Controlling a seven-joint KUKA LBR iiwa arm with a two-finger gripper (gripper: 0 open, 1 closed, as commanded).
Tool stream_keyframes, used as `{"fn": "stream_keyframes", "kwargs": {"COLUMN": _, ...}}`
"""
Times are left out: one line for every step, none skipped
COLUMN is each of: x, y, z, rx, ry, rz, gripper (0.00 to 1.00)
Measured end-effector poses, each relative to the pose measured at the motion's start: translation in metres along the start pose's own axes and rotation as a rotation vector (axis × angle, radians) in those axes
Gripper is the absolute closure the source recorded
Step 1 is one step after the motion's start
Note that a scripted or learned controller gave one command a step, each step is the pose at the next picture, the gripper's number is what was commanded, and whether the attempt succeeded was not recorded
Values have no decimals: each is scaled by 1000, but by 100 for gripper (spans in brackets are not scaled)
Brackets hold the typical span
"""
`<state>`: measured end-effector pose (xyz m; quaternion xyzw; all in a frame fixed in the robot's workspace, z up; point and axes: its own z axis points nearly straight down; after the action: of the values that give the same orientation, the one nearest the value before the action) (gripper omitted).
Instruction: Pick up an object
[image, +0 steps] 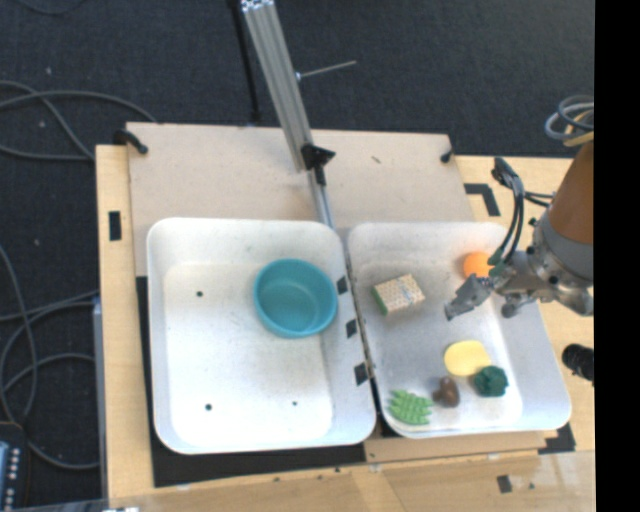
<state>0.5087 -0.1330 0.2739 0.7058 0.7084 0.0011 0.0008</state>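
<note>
My gripper hangs over the right bin, reaching in from the right, with its two fingers spread open and nothing between them. An orange ball lies just behind its left finger. Below the gripper rest a yellow lump, a dark green piece and a small brown piece. A beige checkered block sits to the gripper's left, and a green spiky piece lies at the bin's front left corner.
The left bin holds a blue bowl near its back right. A slanted metal post rises behind the seam between the bins. Cables hang by the arm's wrist.
</note>
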Motion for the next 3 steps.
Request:
{"fn": "stream_keyframes", "kwargs": {"x": 0, "y": 0, "z": 0, "rx": 0, "ry": 0, "rz": 2, "gripper": 0}}
{"fn": "stream_keyframes", "kwargs": {"x": -5, "y": 0, "z": 63, "rx": 8, "ry": -2, "rz": 5, "gripper": 0}}
{"fn": "stream_keyframes", "kwargs": {"x": -8, "y": 2, "z": 125, "rx": 8, "ry": -2, "rz": 5, "gripper": 0}}
